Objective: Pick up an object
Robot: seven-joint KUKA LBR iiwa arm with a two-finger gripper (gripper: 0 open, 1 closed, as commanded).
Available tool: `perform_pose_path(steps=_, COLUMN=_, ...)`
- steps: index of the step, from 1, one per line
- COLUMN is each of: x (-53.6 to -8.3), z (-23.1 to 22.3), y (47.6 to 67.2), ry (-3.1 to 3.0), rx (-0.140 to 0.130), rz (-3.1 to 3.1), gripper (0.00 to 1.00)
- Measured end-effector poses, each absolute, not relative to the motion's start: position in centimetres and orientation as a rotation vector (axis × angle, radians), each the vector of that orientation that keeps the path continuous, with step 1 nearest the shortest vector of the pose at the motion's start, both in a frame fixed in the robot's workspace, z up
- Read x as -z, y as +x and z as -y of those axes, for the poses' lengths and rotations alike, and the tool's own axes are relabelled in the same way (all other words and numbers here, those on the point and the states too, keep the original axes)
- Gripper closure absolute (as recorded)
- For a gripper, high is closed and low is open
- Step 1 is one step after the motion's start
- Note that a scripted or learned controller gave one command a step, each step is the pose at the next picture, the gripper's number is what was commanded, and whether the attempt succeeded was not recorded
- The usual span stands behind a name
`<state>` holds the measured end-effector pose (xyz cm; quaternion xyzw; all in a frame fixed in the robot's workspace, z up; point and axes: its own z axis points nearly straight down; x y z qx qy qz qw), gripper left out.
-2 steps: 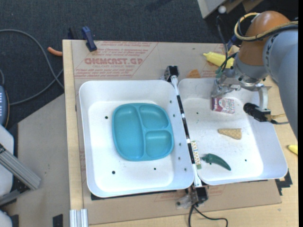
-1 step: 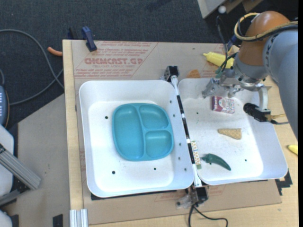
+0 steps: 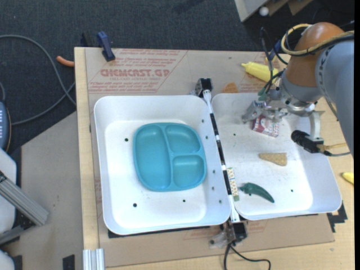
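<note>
Nearest the camera, at the front edge of the table (image 3: 169, 66), a black clamp (image 3: 235, 232) with a cable sits at the junction of the two white bins. In the right bin (image 3: 315, 201), closest to the front, lies a dark green pepper-shaped toy (image 3: 256, 191), near the divider between the bins. A little farther back, toward the middle of that bin, rests a tan wedge-shaped piece (image 3: 274, 158), apart from the pepper.

The left bin (image 3: 112, 151) holds a teal divided plate (image 3: 169, 155) with three compartments, lying flat around the bin's middle.

Farther back in the right bin, the tool (image 3: 264, 116) hangs low over the bin's rear part, directly above a small red-and-white packet (image 3: 266, 127). The packet lies just under the metal fingers; whether it is pinched between them cannot be told, nor whether the fingers stand apart or together. A black part of the wrist (image 3: 306, 142) juts out to the right of the packet. Above the tool rises the grey arm (image 3: 337, 66) with its orange band (image 3: 315, 38).

Beyond the bins, on the cardboard-covered tabletop, a yellow banana-like toy (image 3: 257, 70) lies near the rear right corner, a small orange piece (image 3: 230, 87) sits just behind the right bin, and a blue clip (image 3: 105, 45) rests at the far left edge.
</note>
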<state>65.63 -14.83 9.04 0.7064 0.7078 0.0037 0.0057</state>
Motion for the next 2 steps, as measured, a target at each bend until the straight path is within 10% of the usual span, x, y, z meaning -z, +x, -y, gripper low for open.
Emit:
perform_pose_path(steps=1, x=-10.25, z=14.9, y=65.77, ry=2.208, rx=-0.015, rz=-2.211, gripper=1.0)
perform_pose_path(steps=2, x=-10.2, z=14.9, y=65.74, ry=2.209, rx=-0.014, rz=-2.212, gripper=0.0)
